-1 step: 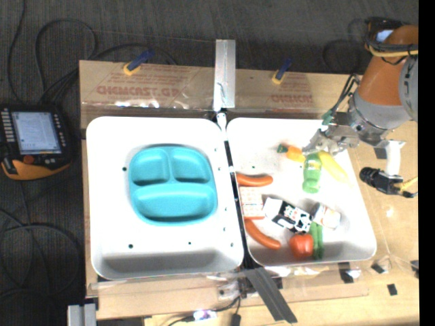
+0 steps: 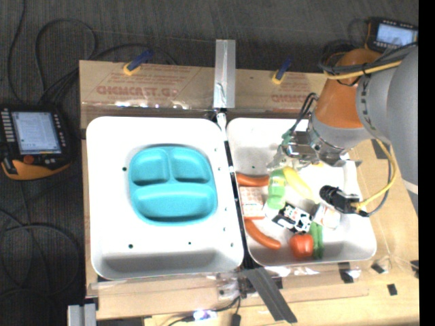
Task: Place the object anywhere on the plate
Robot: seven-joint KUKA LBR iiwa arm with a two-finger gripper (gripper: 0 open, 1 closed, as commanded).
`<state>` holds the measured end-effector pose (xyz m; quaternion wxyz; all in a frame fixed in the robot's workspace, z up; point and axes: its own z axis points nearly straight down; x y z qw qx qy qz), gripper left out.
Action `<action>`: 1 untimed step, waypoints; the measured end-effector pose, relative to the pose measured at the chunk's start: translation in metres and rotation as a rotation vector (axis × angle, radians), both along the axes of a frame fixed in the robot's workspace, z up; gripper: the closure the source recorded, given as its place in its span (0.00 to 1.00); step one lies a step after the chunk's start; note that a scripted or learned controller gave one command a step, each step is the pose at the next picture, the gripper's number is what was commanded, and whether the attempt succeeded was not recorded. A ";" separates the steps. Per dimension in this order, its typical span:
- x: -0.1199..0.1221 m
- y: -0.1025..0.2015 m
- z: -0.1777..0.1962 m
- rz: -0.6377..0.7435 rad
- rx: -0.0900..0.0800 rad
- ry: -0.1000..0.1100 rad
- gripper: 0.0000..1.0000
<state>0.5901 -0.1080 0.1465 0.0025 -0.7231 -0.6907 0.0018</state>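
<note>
My claw (image 2: 291,148) hangs over the far part of the right shallow white bin (image 2: 255,141), and from this angle I cannot tell whether it is open or closed; I see nothing gripped in it. The turquoise plastic plate with three compartments (image 2: 173,185) lies flat in the middle of the left shallow white bin (image 2: 109,236), well apart from me across the two inner bin walls.

All the loose pieces lie in the right bin, and I cannot tell which one is meant for the plate. Just beside my claw, on the near side, are a yellow banana-shaped toy (image 2: 296,180) and a pale green block (image 2: 276,190), touching each other. An orange sausage-shaped piece (image 2: 253,179) lies against the wall nearest the plate, with a white printed card (image 2: 251,199) beside it and a second orange sausage-shaped piece (image 2: 262,235) further forward. A black-and-white patterned block (image 2: 292,216) sits between the green block and a red round tomato toy (image 2: 302,244), which touches a green stick-like piece (image 2: 317,240). Both bins rest on the brown cardboard-covered counter (image 2: 170,87).
</note>
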 end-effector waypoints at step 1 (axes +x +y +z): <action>0.025 0.081 0.034 0.026 -0.001 -0.002 1.00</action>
